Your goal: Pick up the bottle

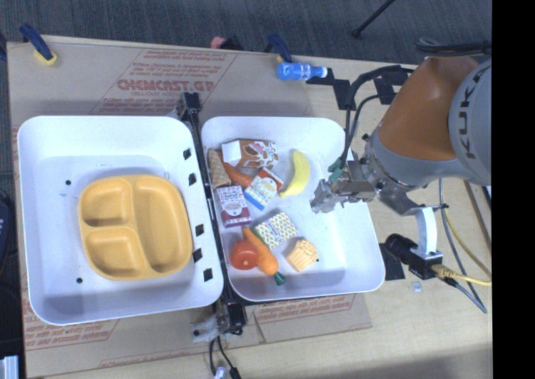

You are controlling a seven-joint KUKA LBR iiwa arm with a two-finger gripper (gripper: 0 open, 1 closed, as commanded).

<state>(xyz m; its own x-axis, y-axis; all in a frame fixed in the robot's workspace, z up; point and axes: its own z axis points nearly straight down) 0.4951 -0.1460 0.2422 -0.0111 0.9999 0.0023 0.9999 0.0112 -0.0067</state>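
Note:
A small blue bottle-shaped thing [294, 72] with a pale end lies on its side on the cardboard just behind the right bin [355, 262], outside it. Inside that bin a small blue-and-white pack [261, 192] lies among toy foods; I cannot tell if it is a bottle. My gripper [323, 201] hangs over the right half of the right bin, just right of a yellow banana [297, 173] and above bare bin floor. Nothing shows in its grasp.
The right bin also holds a carrot [262, 253], a red tomato [242, 257], a yellow waffle block [302, 254], a checked block [277, 227] and small cartons [231, 204]. A yellow divided plate [134, 227] lies in the left bin [42, 151]. Blue clamps [39, 47] grip the back edge.

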